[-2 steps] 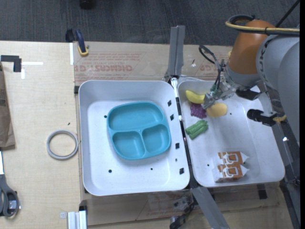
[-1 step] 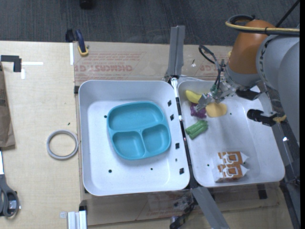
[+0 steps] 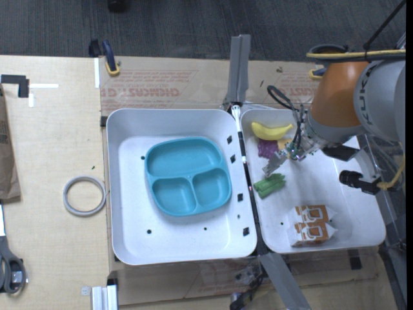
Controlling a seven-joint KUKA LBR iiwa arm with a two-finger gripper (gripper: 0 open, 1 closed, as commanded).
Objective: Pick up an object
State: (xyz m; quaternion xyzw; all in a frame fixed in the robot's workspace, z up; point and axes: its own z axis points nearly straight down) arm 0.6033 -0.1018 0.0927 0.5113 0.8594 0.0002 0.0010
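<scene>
Green toy vegetable [image 3: 269,185] lay in the right bin [image 3: 348,234], just below the tool [image 3: 276,165]; whether the tool was apart or together could not be told. Judged light, stiff, slightly slippery plastic; best gripped across its narrow middle. Banana [image 3: 271,131] sat nearby.

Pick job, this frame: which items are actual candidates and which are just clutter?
In play:
gripper, low in the right bin
banana
purple toy
green toy
orange carton

Lying about:
blue divided tray in the left bin
tape ring
scissors
blue clamp
</scene>
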